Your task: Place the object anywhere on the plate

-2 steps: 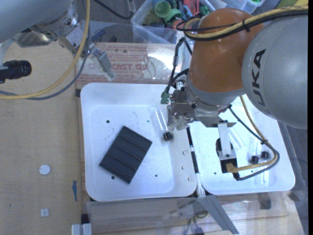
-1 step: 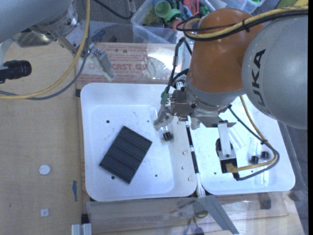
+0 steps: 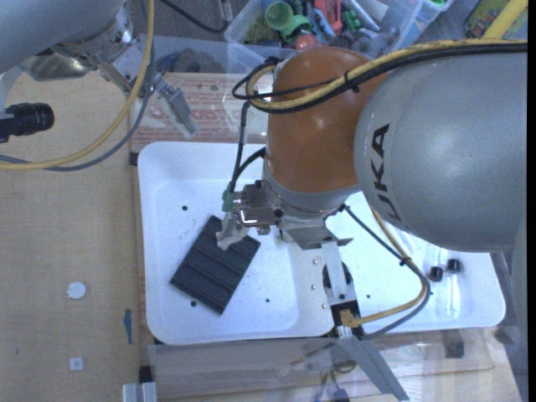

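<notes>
We see a dark ribbed rectangular slab (image 3: 215,264) lying flat and slanted in the left white bin (image 3: 163,224), toward its near side. The grey and orange arm (image 3: 352,132) hangs over the divide between the bins, hiding much of the right bin (image 3: 469,300). Beyond the bench (image 3: 59,224), a clear tub of colourful toys (image 3: 335,11) sits far back. The claw (image 3: 237,229) touches the slab's far right corner; we cannot tell how wide it stands.
</notes>
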`<state>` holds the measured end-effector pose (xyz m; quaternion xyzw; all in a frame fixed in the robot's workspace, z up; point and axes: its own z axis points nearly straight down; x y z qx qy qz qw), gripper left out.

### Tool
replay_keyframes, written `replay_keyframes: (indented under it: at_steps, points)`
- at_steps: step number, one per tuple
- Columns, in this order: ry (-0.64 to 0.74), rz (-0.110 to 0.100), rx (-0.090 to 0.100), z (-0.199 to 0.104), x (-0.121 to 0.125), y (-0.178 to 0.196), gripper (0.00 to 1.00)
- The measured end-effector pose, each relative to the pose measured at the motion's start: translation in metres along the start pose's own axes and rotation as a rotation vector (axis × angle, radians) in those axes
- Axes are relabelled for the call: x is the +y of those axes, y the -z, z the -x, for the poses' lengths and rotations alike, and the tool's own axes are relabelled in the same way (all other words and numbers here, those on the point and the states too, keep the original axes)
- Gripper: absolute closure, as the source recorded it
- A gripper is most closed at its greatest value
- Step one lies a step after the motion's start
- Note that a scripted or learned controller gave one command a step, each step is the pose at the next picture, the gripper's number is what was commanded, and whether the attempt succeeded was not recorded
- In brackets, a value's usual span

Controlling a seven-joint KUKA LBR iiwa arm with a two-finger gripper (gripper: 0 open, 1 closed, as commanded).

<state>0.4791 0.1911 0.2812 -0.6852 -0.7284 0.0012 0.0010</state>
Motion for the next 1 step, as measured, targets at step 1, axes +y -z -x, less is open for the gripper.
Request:
replay_keyframes:
  at_steps: [1]
  points:
    - [0.0, 0.001, 0.0, -0.0002, 0.0008, 0.0096, 1.0]
